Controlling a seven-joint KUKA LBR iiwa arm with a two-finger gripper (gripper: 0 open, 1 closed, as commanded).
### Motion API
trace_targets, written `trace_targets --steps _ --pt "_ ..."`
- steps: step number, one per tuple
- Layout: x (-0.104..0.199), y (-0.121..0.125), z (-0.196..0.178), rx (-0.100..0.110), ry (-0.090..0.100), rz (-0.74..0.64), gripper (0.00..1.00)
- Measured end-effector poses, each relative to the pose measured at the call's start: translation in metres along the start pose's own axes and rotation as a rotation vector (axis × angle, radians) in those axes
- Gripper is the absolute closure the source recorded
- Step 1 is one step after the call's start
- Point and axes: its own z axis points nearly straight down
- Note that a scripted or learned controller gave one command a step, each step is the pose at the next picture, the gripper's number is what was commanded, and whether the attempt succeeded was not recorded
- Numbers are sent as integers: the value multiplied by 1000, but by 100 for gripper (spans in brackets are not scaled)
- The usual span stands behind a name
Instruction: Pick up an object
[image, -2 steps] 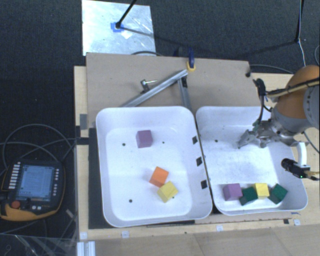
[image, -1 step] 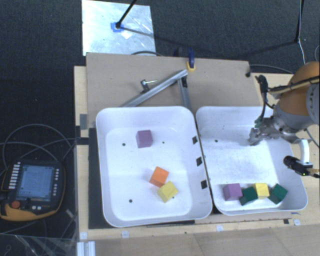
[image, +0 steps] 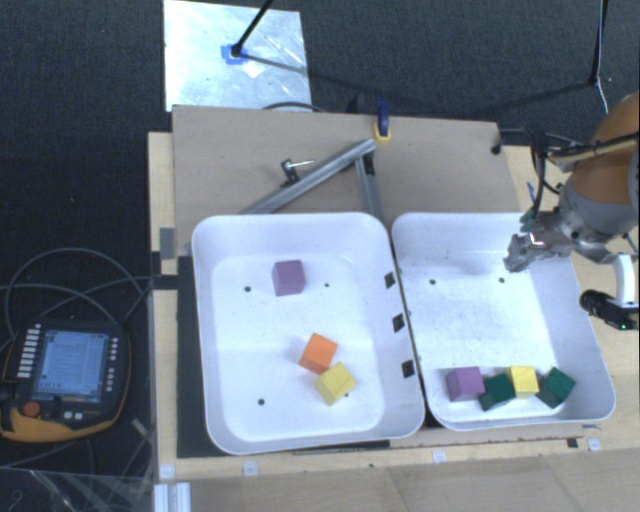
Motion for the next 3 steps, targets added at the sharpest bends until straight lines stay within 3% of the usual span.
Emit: trace_targets --steps 2,3 --pt "-8 -2 -110 -1 -1 2 100" --pt "44 1 -96 7 3 -3 100"
